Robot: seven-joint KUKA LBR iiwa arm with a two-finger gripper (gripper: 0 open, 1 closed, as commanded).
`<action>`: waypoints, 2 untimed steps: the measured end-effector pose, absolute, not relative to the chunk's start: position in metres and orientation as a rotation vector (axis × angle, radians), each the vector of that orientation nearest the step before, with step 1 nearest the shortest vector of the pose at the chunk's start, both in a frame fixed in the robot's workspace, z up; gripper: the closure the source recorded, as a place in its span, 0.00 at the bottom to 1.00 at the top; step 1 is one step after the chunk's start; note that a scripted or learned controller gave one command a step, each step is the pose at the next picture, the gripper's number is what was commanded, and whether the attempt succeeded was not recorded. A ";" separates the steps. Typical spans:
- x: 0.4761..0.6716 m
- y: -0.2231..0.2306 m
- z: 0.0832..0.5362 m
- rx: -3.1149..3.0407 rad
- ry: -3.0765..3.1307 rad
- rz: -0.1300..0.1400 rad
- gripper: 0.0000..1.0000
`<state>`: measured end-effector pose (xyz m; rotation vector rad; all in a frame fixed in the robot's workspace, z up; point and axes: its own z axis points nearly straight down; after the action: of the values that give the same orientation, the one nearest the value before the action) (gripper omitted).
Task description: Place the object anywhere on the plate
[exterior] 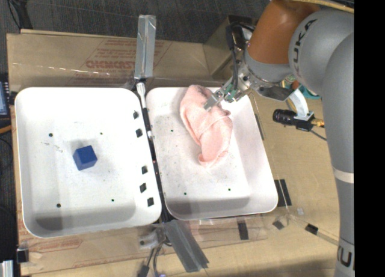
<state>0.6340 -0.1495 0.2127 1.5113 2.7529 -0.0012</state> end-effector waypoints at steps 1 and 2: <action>0.635 -0.149 0.232 1.507 2.757 -0.001 1.00; 0.623 -0.102 0.241 0.921 3.005 -0.001 1.00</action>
<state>0.6235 -0.1016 0.2415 0.9212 3.0053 -0.0015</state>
